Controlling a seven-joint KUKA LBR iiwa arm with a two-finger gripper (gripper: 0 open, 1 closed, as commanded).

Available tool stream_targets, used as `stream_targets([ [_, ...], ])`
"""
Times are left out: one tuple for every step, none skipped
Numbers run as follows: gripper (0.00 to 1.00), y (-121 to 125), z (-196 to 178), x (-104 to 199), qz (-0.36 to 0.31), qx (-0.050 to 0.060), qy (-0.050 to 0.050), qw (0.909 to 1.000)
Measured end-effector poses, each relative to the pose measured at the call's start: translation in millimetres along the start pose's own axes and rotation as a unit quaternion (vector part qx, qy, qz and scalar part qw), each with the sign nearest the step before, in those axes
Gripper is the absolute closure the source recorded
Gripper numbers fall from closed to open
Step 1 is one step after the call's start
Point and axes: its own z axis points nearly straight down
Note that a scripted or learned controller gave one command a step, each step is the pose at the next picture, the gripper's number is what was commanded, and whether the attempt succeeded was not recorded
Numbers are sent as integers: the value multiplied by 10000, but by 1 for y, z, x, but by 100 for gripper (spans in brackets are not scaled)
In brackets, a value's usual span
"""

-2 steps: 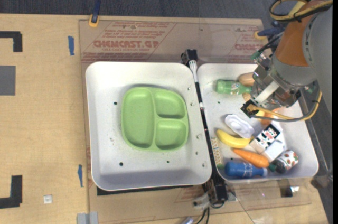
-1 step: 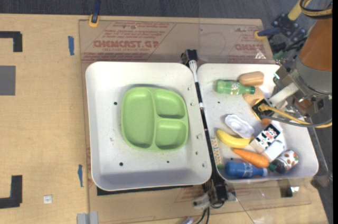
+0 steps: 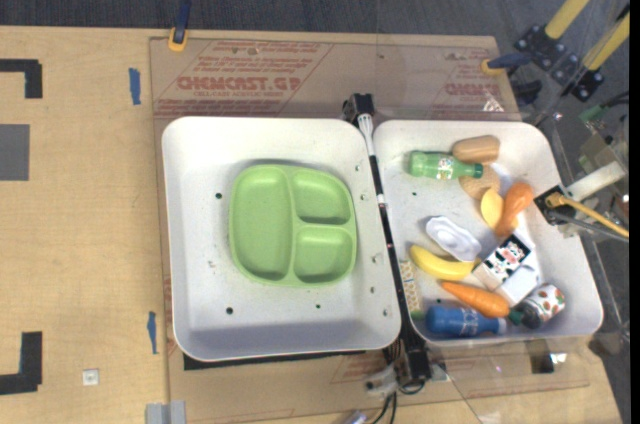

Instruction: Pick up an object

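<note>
The right bin (image 3: 583, 264) holds several toy foods. A green bottle (image 3: 440, 166) lies near its far edge beside a tan bread roll (image 3: 475, 149). An orange piece (image 3: 517, 204) and a yellow piece (image 3: 491, 209) lie close together mid-bin. Below them are a white crumpled item (image 3: 454, 236), a banana (image 3: 440, 263) and a black-and-white carton (image 3: 507, 263). A carrot (image 3: 476, 296), a blue bottle (image 3: 460, 320) and a red-and-white spotted item (image 3: 546, 302) lie along the near edge.
The left bin (image 3: 190, 212) holds a green divided plate (image 3: 293, 224). A black divider bar (image 3: 378, 202) runs between the bins. Yellow bars and black clamps (image 3: 560, 52) stand at the far right, and a black-and-yellow fixture (image 3: 572, 209) overhangs the right bin's rim.
</note>
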Motion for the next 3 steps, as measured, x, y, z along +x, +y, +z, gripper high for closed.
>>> stream_targets([
  [100,64,13,-32,761,3,-3,9971],
  [100,62,29,-31,-658,57,-17,9978],
  [100,62,39,-31,-1921,50,-7,9814],
])
